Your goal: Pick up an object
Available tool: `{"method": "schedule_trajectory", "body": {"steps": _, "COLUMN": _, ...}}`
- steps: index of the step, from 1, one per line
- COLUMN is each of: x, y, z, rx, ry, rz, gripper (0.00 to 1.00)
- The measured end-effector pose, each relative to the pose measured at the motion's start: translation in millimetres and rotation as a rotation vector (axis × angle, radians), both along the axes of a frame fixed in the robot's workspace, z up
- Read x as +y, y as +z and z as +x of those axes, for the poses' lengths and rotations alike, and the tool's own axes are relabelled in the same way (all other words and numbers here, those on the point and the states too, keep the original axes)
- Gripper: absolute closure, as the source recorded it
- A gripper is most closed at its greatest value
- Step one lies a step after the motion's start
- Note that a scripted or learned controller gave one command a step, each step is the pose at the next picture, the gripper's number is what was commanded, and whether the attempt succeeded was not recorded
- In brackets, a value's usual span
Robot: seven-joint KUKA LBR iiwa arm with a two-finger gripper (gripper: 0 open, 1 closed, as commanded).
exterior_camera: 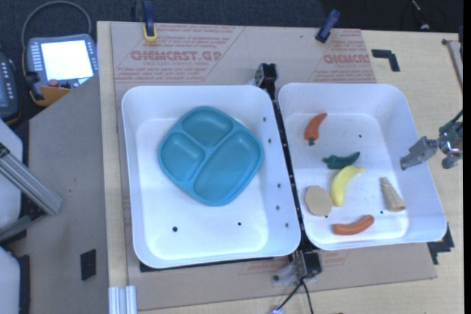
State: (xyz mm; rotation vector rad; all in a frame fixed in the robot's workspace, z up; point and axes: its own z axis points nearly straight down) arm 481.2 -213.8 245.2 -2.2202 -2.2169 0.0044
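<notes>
The right bin [412, 228] holds several small items. A red chili [315, 126] lies near its back left, with a dark green pepper [341, 159] and a yellow banana [344, 182] below it. A tan round piece [319, 201] and a red sausage [353, 226] sit toward the front. A beige wedge [392, 195] rests at the right. My gripper [433, 156] hangs over the bin's right rim, above and to the right of the wedge. It is open, with nothing between its fingers.
A blue divided plate [211, 154] lies in the left bin [147, 232]. The two bins meet at a raised middle rim [283, 158]. A tablet [65, 60] sits off the bench at the far left.
</notes>
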Motion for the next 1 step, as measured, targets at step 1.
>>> {"method": "schedule_trajectory", "body": {"steps": 1, "x": 0.1, "y": 2.2, "z": 1.4, "rx": -0.005, "ry": 0.002, "rz": -0.002, "gripper": 0.00}}
